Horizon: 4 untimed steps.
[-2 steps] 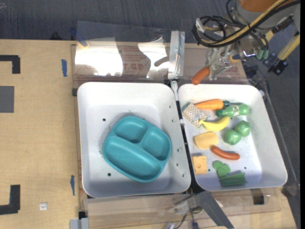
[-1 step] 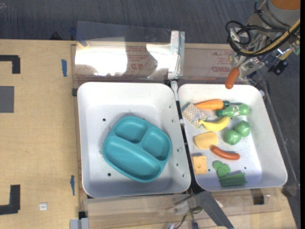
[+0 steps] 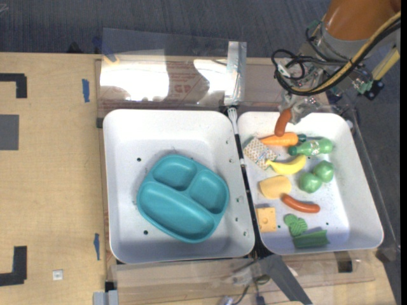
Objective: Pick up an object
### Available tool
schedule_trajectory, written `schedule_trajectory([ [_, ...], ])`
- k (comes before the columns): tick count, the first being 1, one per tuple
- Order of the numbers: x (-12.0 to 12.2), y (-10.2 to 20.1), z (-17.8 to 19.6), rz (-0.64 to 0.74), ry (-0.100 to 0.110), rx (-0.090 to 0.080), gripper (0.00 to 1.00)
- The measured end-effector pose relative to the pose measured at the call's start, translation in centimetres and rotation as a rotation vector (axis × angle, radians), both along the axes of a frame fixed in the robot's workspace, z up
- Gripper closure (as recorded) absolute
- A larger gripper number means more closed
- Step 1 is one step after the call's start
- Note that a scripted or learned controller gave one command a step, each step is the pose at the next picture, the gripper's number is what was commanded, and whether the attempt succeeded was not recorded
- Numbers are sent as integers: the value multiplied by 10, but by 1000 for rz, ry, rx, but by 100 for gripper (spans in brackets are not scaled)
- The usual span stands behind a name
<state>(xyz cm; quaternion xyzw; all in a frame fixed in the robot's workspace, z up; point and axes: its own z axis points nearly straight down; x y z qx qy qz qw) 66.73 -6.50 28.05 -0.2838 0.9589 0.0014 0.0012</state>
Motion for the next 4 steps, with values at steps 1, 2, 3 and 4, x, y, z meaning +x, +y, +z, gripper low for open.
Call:
schedule_trajectory([
  [1,-6,19,7,89,-6,-2,100],
  [2,-71,42,-16,105,-4,-1,100],
  [3,-161,60,-11,87,-5,-2,100],
  [4,-159,62,0,89,-12,-1,100],
])
